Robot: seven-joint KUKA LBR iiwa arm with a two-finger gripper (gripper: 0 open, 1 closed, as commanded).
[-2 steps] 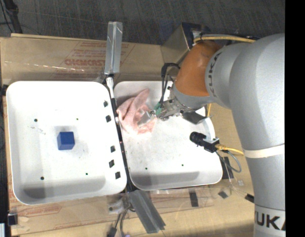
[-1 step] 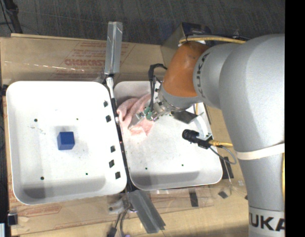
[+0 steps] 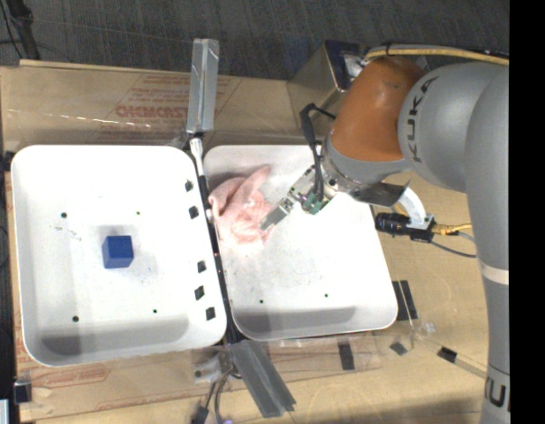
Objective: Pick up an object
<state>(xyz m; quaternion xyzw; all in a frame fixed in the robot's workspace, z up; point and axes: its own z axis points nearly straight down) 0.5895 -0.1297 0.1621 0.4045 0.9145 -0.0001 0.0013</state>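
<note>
Overhead slanted view of a bench bearing two shallow white plastic bins side by side. The grey arm with its orange band (image 3: 378, 104) reaches into the right-hand bin (image 3: 343, 272), its two-finger gripper (image 3: 274, 216) angled down and toward the divider between the bins.

Immediately at the gripper's tip lies a crumpled pale pink cloth (image 3: 239, 203), bunched against the far left wall of that bin; the metal tip overlaps the cloth's near edge, so that tool and fabric appear to touch or nearly touch. Whether the fingers stand apart or together cannot be told from this angle, and no fabric is visibly clamped between them.

Well beyond the gripper, across the divider, a small blue cube (image 3: 118, 251) sits on the floor of the left-hand bin (image 3: 42, 307), apart from every wall and far from the tool.

Progress, as judged: the approach to a candidate object looks complete, with the cloth the likely target. The cloth rests on the bin floor, unlifted, so the grasp itself is unconfirmed. What remains is a secure closure on the fabric and a lift clear of the bin. Soft, loose cloth may slip or only partly gather.
</note>
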